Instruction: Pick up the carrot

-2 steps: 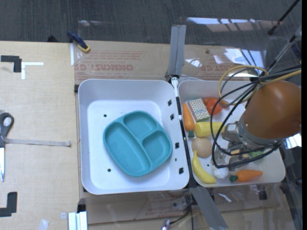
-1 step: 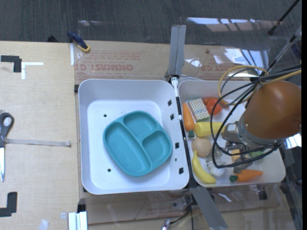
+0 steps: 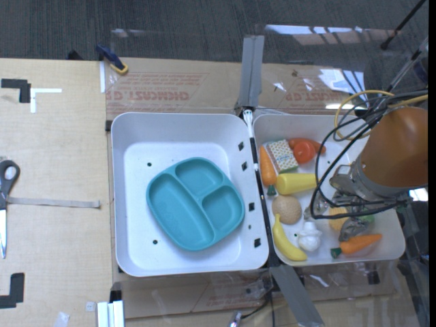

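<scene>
So from my remote seat, going left to right: scissors (image 3: 7, 182) lie on the bench at the far left, well clear of anything I care about. The left bin (image 3: 122, 251) holds 1 teal divided plate (image 3: 196, 203), probably there as a drop spot, though today's job is just the pick. The right bin (image 3: 300, 122) is the crowded one: an orange piece (image 3: 267, 167) against the divider, a patterned block (image 3: 282, 155), a tomato (image 3: 304, 149), a corn cob (image 3: 296, 182), a potato-looking lump (image 3: 288, 209), a banana (image 3: 286, 240) and a white garlic thing (image 3: 310, 236). The carrot (image 3: 360, 244) lies flat in the near right corner, green end toward the garlic. The gripper (image 3: 351, 227) sits right over it, touching or nearly so, but the wrist and cables cover the tool, so I can't tell how far it's open or whether it has anything. The bin wall just beside the carrot looks like the main squeeze.
</scene>
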{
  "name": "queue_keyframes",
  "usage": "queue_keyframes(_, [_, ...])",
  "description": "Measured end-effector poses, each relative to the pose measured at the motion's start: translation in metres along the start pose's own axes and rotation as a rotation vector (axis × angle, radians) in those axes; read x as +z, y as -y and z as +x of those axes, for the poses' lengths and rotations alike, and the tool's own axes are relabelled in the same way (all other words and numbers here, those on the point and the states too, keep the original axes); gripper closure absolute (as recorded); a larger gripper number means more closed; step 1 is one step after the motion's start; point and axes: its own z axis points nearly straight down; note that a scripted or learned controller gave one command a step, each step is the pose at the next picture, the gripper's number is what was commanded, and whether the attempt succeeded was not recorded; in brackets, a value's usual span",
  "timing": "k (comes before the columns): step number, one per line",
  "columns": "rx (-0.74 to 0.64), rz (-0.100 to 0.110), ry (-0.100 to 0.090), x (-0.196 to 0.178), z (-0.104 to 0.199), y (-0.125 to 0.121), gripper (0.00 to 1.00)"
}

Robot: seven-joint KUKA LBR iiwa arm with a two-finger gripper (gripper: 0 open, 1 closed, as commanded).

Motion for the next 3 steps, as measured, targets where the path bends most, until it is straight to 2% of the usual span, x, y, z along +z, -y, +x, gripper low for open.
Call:
queue_keyframes(1, [0.002, 0.002, -0.001, -0.009, 0.000, 0.001, 1.00])
queue_keyframes(2, [0.002, 0.002, -0.001, -0.009, 0.000, 0.001, 0.00])
queue_keyframes(3, [-0.035, 0.008, -0.006, -0.001, 0.045, 0.010, 0.00])
